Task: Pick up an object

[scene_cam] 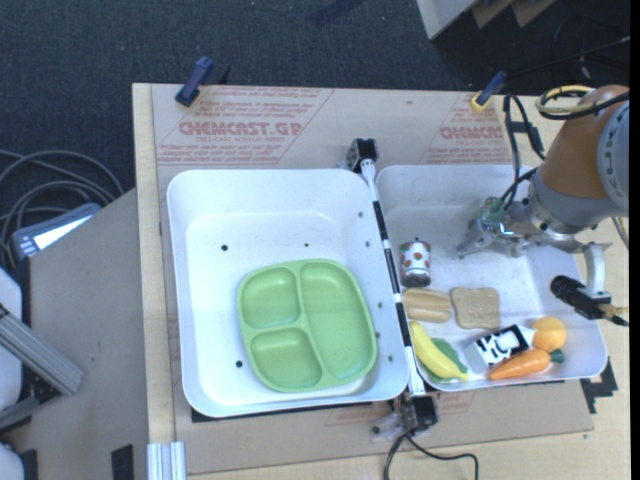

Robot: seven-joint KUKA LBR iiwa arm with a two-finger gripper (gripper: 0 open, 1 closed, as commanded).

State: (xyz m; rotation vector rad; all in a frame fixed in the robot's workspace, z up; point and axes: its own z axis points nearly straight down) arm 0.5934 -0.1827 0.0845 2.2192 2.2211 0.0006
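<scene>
The arm (585,163), grey with its orange band, reached in from the right over the right bin (440,193), and its gripper (487,230) hung low above the bin's bare upper floor. The fingers looked spread apart with nothing between them, though at this size and slant that could not be read with certainty. The loose objects lay lower in the same bin, apart from the gripper: a small can (415,259) stood near the bin's left wall, and below it lay a tan bread roll (426,305) with a slice of toast (475,307) just beside it. Along the bottom edge lay a yellow banana (433,353), a black-and-white item (500,346), a carrot (520,365) and an orange fruit (549,333). The left bin (200,218) held a green divided plate (305,323) lying flat in its lower middle, its three compartments facing up.
</scene>
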